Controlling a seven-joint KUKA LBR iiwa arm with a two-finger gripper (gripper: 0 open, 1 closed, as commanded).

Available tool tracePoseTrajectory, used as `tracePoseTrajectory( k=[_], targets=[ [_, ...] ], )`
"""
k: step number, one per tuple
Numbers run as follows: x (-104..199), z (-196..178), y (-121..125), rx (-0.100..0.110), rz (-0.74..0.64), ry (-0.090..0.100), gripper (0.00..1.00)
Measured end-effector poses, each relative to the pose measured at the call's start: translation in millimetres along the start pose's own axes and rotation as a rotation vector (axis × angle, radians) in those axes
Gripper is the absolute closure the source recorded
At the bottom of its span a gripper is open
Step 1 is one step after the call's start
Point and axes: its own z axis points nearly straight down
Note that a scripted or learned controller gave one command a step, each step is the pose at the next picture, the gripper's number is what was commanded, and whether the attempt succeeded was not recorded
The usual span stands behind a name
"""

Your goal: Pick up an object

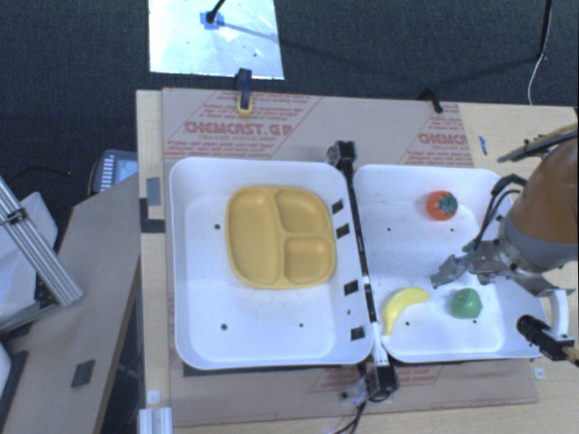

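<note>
Bench: wide tan board (298,120) with red printed lettering, carrying both bins; its front edge runs along the bottom of the view.
Left bin: shallow white plastic bin (204,333) on the left half of the bench, touching its twin along a dark clipped seam in the middle.
Right bin: shallow white plastic bin (398,197) on the right half of the bench, holding three small toy foods.
Arm: grey arm with an orange band (552,202), coming in over the right bin's right edge.
Yellow tray: pale yellow moulded tray with three compartments (279,236), lying flat at the centre of the left bin.
Gripper: grey two-finger gripper (457,269) low over the right bin, near its front edge, just above and beside the green piece; whether the fingers are spread or pressed together, I cannot tell, and nothing is seen between them.
Banana: small yellow plastic banana (403,306), near the front-left corner of the right bin, close to the seam.
Green piece: small round green toy fruit (466,304), near the front edge of the right bin, right of the banana and apart from it.
Tomato: small round orange-red toy tomato with a green top (441,205), toward the back edge of the right bin, well apart from the other two.
</note>
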Motion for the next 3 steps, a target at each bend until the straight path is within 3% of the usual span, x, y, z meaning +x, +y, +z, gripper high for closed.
tracePoseTrajectory(
  k=[1, 3],
  targets=[
    [-1, -13, 1, -0.005, 0.001, -0.002, 1.00],
    [-2, -131, 6, -0.010, -0.004, -0.003, 1.00]
  ],
)
